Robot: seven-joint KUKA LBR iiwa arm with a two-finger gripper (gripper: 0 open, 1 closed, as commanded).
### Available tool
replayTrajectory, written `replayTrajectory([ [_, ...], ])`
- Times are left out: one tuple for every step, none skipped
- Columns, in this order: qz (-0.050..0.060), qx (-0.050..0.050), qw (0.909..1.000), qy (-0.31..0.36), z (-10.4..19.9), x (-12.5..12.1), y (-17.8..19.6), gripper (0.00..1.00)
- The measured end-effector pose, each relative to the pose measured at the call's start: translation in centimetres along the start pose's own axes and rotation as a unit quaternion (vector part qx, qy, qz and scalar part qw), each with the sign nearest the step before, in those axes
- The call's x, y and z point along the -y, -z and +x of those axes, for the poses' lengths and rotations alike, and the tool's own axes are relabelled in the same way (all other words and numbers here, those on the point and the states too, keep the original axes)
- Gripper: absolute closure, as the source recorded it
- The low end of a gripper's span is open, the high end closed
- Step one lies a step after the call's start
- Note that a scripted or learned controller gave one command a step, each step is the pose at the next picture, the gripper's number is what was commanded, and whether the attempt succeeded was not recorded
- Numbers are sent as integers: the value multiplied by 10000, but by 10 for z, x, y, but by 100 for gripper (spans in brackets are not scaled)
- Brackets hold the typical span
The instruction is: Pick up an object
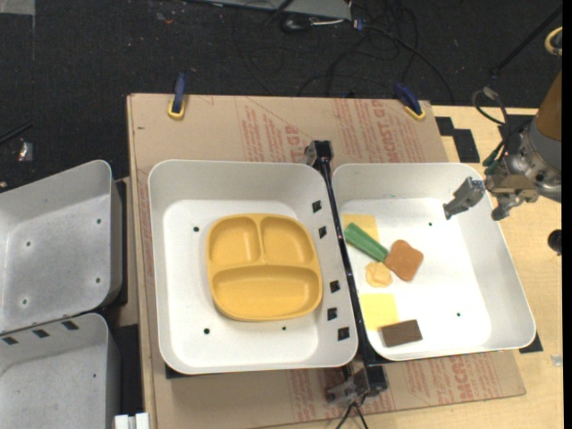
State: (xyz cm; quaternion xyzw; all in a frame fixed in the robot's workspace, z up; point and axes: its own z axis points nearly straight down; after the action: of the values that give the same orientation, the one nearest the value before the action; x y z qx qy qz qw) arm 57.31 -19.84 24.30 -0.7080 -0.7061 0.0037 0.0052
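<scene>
While the gripper [483, 197] hangs open and empty over the right bin [500, 266] at its 1 o'clock corner, the objects lie along the bin's 9 o'clock side: a green block [365, 240] across a yellow square [360, 226], an orange-brown piece [404, 260], a tan bit [378, 275], another yellow square [377, 308] and a brown slab [400, 332]. A yellow divided plate [264, 267] sits in the left bin [179, 266].

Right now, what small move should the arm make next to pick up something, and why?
Probably move the pincer left and down over the brown toast-shaped piece. The pincer hangs near the right bin's upper right corner, holding nothing, while the objects lie along that bin's left side. The toast piece is the nearest.
</scene>
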Motion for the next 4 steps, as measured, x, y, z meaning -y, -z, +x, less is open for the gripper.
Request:
replayTrajectory([
  [-62, 13, 10000, 18, 1, -2, 7, 0],
  [-41, 6, 10000, 12, 8, 3, -40, 0],
  [-32, 2, 10000, 10, 11, 6, -105, 0],
  [-60, 11, 10000, 5, 11, 5, -153, 0],
])
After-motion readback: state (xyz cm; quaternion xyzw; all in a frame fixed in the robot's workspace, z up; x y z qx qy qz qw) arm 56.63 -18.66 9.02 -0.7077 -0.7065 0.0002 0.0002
